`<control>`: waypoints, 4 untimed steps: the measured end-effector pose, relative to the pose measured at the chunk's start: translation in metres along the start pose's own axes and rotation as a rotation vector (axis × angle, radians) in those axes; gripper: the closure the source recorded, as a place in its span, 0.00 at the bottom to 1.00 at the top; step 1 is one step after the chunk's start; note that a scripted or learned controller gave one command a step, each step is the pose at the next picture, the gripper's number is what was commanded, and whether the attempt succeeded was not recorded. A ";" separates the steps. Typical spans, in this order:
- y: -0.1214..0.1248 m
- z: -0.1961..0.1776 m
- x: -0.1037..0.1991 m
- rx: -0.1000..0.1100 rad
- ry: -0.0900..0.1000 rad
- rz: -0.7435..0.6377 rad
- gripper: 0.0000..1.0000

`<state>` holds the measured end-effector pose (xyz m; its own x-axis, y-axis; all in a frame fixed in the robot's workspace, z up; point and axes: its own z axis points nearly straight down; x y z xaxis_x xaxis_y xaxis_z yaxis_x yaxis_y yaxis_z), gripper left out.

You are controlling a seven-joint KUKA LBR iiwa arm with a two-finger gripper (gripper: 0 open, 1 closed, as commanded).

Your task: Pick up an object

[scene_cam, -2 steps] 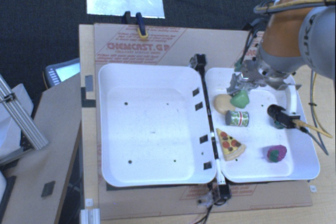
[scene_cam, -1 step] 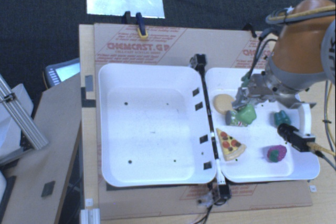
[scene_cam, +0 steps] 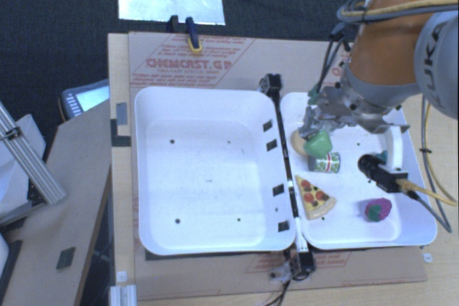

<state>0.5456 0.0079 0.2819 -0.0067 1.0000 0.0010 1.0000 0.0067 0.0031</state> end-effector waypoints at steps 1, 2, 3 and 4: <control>0.011 -0.020 0.047 0.001 0.000 -0.001 1.00; -0.017 -0.020 0.032 0.003 0.000 0.006 1.00; -0.024 -0.122 0.053 -0.009 0.002 0.000 1.00; -0.033 -0.239 0.110 -0.013 0.005 -0.004 1.00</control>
<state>0.5116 0.1176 0.5207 -0.0107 0.9999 0.0055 0.9998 0.0106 0.0157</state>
